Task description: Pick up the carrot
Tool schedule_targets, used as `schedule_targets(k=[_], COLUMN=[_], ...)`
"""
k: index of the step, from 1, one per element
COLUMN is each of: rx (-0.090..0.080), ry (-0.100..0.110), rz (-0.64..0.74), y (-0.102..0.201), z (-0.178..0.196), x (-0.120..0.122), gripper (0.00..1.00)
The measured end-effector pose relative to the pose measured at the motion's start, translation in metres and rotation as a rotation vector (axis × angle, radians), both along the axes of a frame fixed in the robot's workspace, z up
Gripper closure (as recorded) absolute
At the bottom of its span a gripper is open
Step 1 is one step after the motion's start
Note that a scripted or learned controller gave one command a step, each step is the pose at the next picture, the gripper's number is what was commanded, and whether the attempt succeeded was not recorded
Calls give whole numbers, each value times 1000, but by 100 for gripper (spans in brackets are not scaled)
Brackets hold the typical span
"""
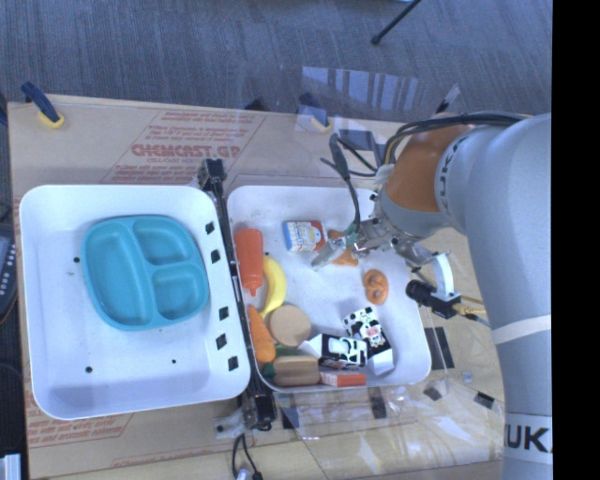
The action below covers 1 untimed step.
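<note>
Grey arm (487,187) bends over right bin (412,352); claw (339,251) grip unclear.

the table (112,131) has a pale tan top, printed with red lettering toward its upper left area and again faintly at the lower left corner. a blue and yellow clamp (41,104) grips its upper left corner. a second clamp (315,116) of the same colours sits on the far edge near the middle. behind the table, the floor (187,42) is covered in dark grey carpet with a fine ribbed texture. a thin black rod (398,21) lies slanted across the carpet at the top. a shiny reflective patch (361,89) rests at the table's far edge. lighting is even and bright, with soft shadows.
</note>
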State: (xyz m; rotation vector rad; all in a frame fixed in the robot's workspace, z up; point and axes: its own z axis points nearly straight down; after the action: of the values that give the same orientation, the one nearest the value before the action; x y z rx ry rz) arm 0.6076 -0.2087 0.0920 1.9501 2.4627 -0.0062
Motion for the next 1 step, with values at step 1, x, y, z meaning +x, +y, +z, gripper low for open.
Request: schedule_targets(k=[1], rx=[-1], ry=[2], rz=[10], y=[1], z=[11], x=[1], gripper=[100])
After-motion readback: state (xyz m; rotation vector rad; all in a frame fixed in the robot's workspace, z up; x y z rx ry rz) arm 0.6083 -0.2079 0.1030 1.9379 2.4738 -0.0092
